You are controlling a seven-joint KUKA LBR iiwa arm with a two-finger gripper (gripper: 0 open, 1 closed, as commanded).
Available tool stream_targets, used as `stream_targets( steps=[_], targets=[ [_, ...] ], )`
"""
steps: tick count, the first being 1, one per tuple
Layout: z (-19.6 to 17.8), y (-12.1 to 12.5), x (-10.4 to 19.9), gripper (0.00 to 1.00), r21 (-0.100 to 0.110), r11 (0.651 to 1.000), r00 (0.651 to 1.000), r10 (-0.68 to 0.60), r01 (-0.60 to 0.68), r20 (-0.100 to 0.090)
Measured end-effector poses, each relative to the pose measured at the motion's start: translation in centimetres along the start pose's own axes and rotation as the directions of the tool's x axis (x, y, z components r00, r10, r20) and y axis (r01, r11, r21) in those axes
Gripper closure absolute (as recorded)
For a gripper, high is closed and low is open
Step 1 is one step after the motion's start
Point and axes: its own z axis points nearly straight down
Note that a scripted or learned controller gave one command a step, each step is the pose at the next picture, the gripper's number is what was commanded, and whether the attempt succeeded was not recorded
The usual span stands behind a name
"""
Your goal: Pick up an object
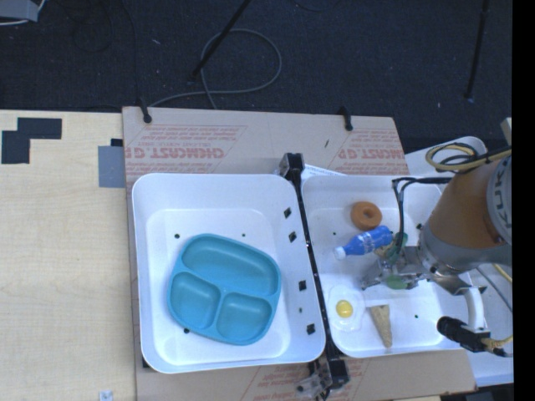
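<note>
Low in the right bin (418, 341) sits the gripper (391, 272), near the bin's centre, just beside the blue bottle's (365, 242) lower end at about four o'clock from it. Something green shows at the gripper's tip, but the parts there are too small and tangled to make out, so whether it is apart, together or clamped on anything I cannot tell. Behind it, toward three o'clock, the arm (468, 215) rises as a grey body with an orange band.

Four things lie in that right bin. A brown ring like a doughnut (366, 215) rests at twelve o'clock from the gripper, just above the bottle. The bottle lies tilted, its white cap pointing to nine o'clock. A fried egg toy (344, 309), white with a yellow yolk, lies at about seven o'clock from the gripper, and a tan cone (382, 324) lies just beside the egg, at six o'clock from the gripper.

At nine o'clock, well apart from the gripper, the left bin (150, 224) holds a blue divided plate (224, 287) with three compartments
</note>
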Motion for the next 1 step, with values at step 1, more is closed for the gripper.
stream_targets(
  steps=[1],
  targets=[
    [-1.24,-0.02,-0.16,1.0,-0.001,1.0,1.0,0.006,-0.006,0.001]
  ],
)
